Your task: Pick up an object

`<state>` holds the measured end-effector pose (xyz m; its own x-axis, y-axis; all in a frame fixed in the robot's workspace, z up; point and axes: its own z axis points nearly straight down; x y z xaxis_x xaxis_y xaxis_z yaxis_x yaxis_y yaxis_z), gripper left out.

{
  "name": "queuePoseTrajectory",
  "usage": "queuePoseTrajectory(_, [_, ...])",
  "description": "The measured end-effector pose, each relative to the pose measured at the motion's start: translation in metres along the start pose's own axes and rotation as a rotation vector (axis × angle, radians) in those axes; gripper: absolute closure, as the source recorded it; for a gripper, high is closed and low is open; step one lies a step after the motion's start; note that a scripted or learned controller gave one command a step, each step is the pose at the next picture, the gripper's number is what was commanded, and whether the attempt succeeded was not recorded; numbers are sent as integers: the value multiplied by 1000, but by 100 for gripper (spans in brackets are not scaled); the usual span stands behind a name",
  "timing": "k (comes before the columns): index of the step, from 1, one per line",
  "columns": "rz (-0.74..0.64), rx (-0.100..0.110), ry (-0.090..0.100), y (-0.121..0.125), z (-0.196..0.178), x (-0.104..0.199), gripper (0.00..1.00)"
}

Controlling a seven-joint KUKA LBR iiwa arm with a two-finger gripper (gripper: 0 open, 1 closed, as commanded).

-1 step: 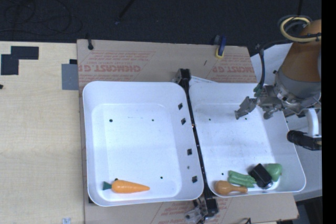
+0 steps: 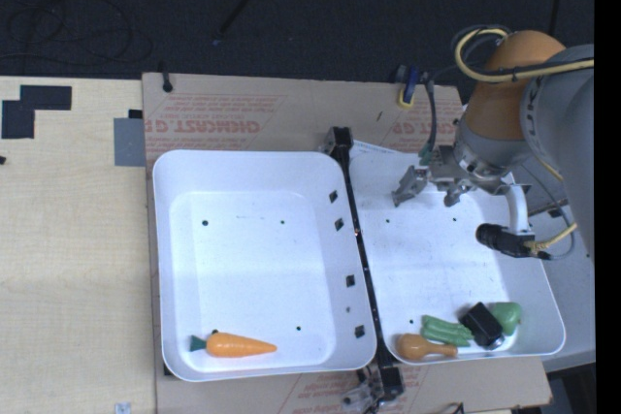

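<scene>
My gripper [image 2: 427, 193] hangs over the back part of the right bin [image 2: 437, 247], its two fingers spread apart with nothing between them. An orange carrot with a green top [image 2: 236, 345] lies near the front of the left bin [image 2: 194, 179]. At the front of the right bin sit a tan pear-shaped toy [image 2: 423, 348], a green pod-like vegetable [image 2: 447, 331], a black block [image 2: 481, 324] and a green rounded piece [image 2: 506, 314]. They lie well in front of the gripper, toward the bin's front right corner.
A black divider with clips [image 2: 351, 247] runs between the two bins. The arm's grey body and orange band [image 2: 514, 102] fill the right side. A black cable connector [image 2: 505, 238] juts over the right bin's right side. Cardboard [image 2: 252, 116] lies under the bins.
</scene>
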<state>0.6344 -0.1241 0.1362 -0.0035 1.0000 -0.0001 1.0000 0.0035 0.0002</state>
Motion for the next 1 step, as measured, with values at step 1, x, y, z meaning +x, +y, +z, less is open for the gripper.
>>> queuePoseTrajectory(1, [-3,-8,1,12,-104,55,0])
